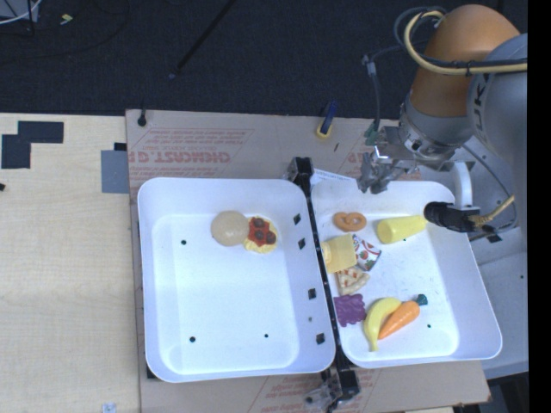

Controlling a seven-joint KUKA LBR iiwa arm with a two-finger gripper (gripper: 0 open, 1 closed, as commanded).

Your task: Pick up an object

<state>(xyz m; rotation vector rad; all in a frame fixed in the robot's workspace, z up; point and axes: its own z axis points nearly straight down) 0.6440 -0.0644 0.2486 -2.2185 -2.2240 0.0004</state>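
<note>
Gripper (376, 181) above pretzel (349, 222), yellow cylinder (401, 228)

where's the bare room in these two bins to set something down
The left bin is mostly bare: all its floor below the round cookie and small pizza near its far wall. In the right bin, the patch right of the carrot is free. The strip by the divider, from pretzel to banana, is crowded.
</note>
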